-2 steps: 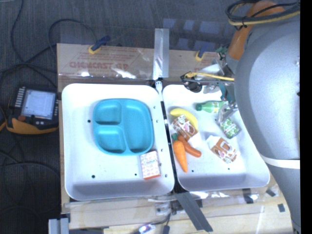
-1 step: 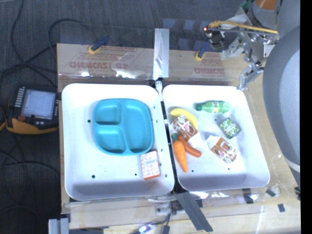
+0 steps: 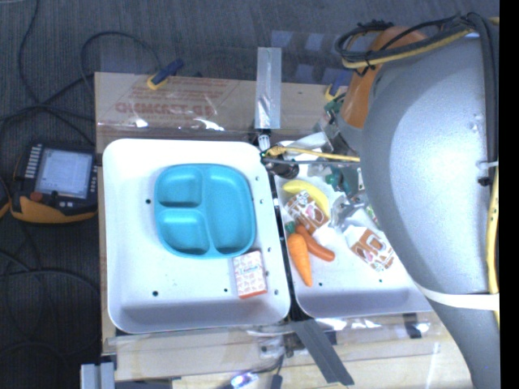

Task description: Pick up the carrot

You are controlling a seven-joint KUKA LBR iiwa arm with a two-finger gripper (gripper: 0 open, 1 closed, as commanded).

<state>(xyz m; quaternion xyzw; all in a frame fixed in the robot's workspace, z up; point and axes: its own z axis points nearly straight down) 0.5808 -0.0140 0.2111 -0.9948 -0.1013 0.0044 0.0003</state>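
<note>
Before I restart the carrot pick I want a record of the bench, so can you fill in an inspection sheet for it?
Surface: two white bins side by side, left bin and right bin, on a bench.
Job's things: carrot lies in the right bin near the divider, untouched.
Clutter: banana, snack packets beside the carrot; blue divided plate and small carton in the left bin.
Grippers: gripper is low over the right bin; finger state cannot be told.
Cables: yellow and black cables on the arm; loose cables on the floor.
Surroundings: handheld pendant on dark carpet.

Orange carrot (image 3: pixel 300 258) lies, seemingly flat, in right bin (image 3: pixel 357 302).
</note>
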